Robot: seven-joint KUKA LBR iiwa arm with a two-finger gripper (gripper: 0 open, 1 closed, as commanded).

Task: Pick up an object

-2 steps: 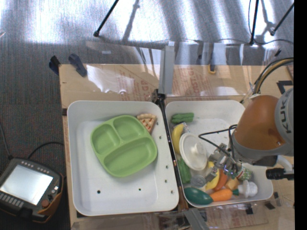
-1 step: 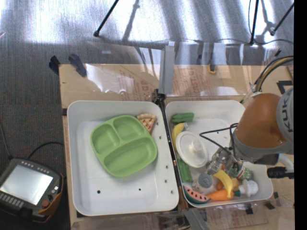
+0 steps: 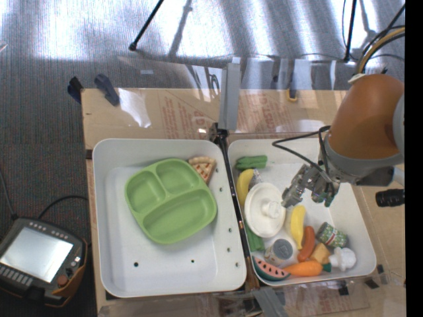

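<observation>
The left shallow white bin (image 3: 112,177) holds a smooth green three-compartment plastic plate (image 3: 170,200), with a tan waffle-textured toy wedge (image 3: 203,168) at its upper right corner. The right white bin (image 3: 360,226) is crowded with a round white lid with a knob (image 3: 264,209), yellow banana (image 3: 244,184), green pepper (image 3: 252,162), orange carrot (image 3: 303,268) and watermelon slice (image 3: 271,269). The gripper (image 3: 309,191) hangs above the lid's right side, fingers spread, nothing between them.

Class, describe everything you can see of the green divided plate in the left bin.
The green divided plate looks like matte plastic, a rounded rectangle with three compartments, one large and two smaller. It lies flat, turned at an angle, on the left bin's floor toward the back. A waffle-patterned toy wedge sits at its far right corner, seemingly touching its rim.
</observation>
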